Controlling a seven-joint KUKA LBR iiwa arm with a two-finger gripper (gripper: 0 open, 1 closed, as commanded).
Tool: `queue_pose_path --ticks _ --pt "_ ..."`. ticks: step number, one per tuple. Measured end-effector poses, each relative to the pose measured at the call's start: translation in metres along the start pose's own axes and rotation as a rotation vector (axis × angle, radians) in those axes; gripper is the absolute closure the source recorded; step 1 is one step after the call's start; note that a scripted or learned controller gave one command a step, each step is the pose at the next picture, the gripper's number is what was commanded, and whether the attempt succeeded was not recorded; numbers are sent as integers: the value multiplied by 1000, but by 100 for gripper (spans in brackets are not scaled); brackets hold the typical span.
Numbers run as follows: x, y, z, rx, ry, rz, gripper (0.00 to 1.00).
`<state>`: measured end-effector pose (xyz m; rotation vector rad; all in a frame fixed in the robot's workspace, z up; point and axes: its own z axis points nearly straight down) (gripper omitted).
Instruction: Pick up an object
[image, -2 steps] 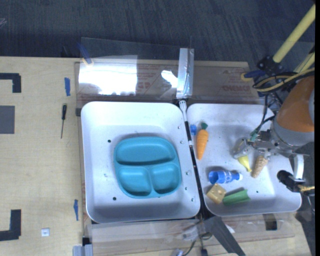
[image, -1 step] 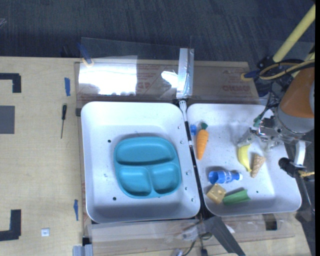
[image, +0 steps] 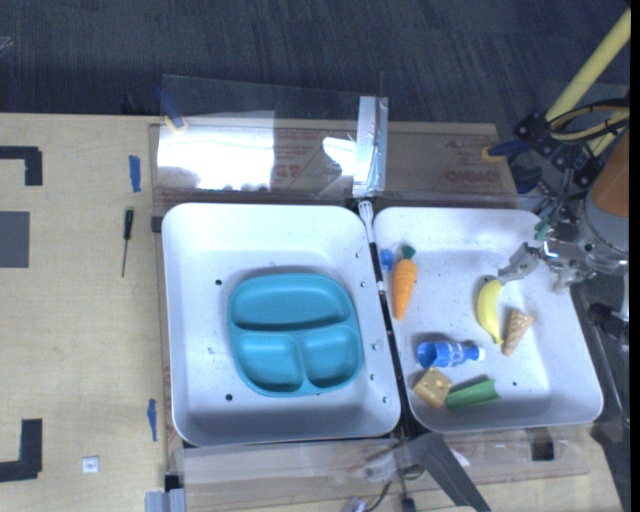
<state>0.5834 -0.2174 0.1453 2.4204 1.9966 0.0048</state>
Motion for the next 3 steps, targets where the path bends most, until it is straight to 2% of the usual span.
queue_pose_path --ticks 1,2,3 --pt "35 -33 57 -3 -1 -34 0" --pt "35 -32 46 -7 0 -32 100" --pt "157 -25 -75 -6 6 19 100"
